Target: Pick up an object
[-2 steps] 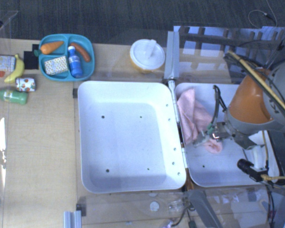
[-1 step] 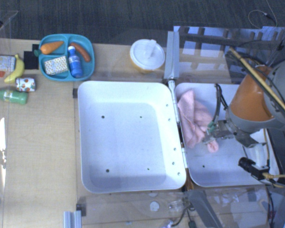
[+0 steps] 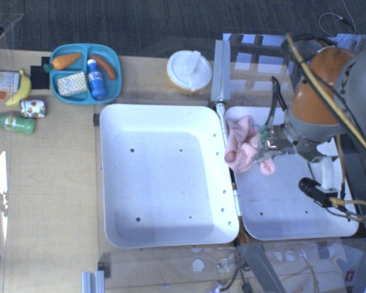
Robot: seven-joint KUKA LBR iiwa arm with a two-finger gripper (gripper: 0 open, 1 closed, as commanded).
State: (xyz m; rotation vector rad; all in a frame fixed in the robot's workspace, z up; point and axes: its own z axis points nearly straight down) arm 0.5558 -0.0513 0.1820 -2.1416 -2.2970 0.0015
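A crumpled pink cloth (image 3: 240,143) lies in the right bin (image 3: 293,220), against its left wall near the far corner. A small pink bit (image 3: 267,166) shows just right of it, under the wrist; I cannot tell whether it belongs to the cloth. My gripper (image 3: 266,146) hangs low over the bin at the cloth's right edge, touching or nearly touching it. The grey arm with its orange band (image 3: 314,102) reaches in from the right and hides the far right of that bin.
The left bin (image 3: 165,176) sits beside the right one, and their rims meet in the middle. A blue divided plate (image 3: 85,72) with toy food and a white lidded bowl (image 3: 189,70) stand behind it. A banana (image 3: 21,89), can (image 3: 33,108) and green bottle (image 3: 12,123) lie far left.
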